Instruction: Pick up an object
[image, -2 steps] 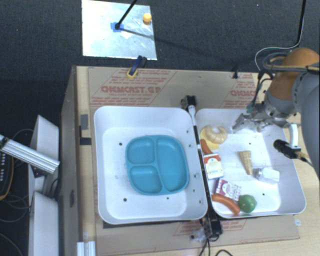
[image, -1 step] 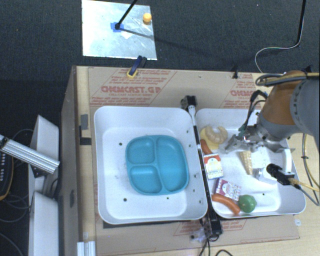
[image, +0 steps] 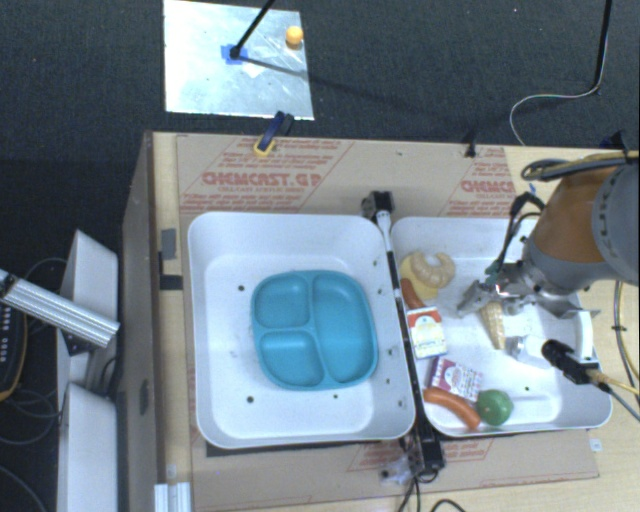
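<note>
The right bin (image: 570, 410) holds several small objects. A cream ring-shaped pastry (image: 428, 270) lies at its back left, with an orange-red sausage (image: 408, 293) beside the left wall. A red and white carton (image: 427, 332) and a patterned packet (image: 455, 380) lie in the middle left. Another sausage (image: 452, 407) and a green ball-shaped fruit (image: 494, 406) sit at the front. A tan cone-shaped piece (image: 493, 325) lies in the centre. My gripper (image: 497, 300) is low in the right bin, right over the tan piece, with the arm (image: 575, 215) stretching off to the right.
The left bin (image: 220, 400) holds a blue divided plate (image: 313, 328). A metal divider (image: 395, 300) runs between the bins. A black part of the arm (image: 565, 362) hangs over the right bin's right side. Cables cross the bench at the back right.
</note>
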